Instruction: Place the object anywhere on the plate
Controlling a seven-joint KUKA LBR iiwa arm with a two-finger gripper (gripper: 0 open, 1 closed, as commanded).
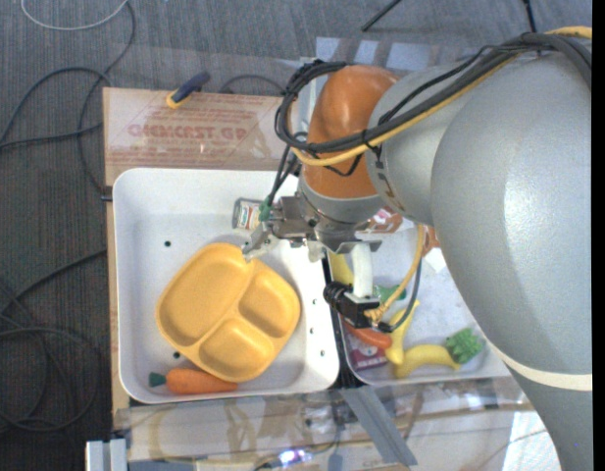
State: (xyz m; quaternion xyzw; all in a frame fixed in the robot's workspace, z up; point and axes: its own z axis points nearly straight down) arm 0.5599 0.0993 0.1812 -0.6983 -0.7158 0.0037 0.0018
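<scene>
Left bin [130,263], near edge: one orange carrot [189,383] with a green stub, lying flat along the rim, just beside the plate.

Right bin [444,297], near edge: yellow banana [425,358]; a green broccoli-like piece [466,344] at its right end; a red-orange item [373,340] to its left, partly covered by cables.

Plate [199,292]: yellow, rounded, three compartments, all bare. It sits in the middle of the left bin, turned at an angle.

Small object [246,212]: silvery grey with a green spot, short and can-like, too small to name more exactly. It lies on the left bin's floor just beyond the plate's far rim, off the plate.

Gripper [268,229]: reaches in under the orange band, over the plate's far rim, close beside the small object. Contact with the object cannot be told; whether it is clenched or released cannot be told.

Beyond the bins: a brown cardboard sheet [194,135] with red print, lying flat against the left bin's far edge.
</scene>
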